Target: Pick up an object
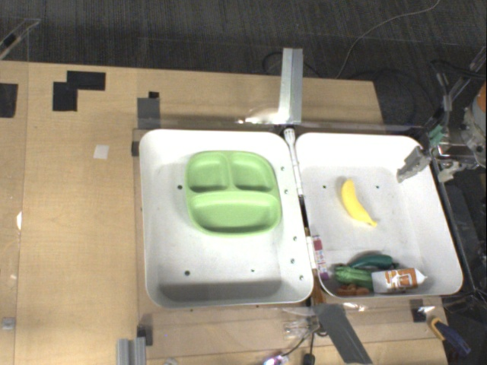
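Observation:
A yellow banana (355,202) lies near the middle of the right bin (426,204). Along that bin's front edge sit a dark green item (373,262), a small orange and white carton (399,280) and a reddish-brown piece (351,276), all close together. My gripper (412,165) hangs over the bin's far right corner, reaching in from the right edge. It is well to the right of the banana and nothing shows in its grasp.
The left bin (163,226) holds a light green divided plate (231,191). A metal post (292,82) stands behind the seam between the bins. Cables and arm hardware (460,139) crowd the right edge.

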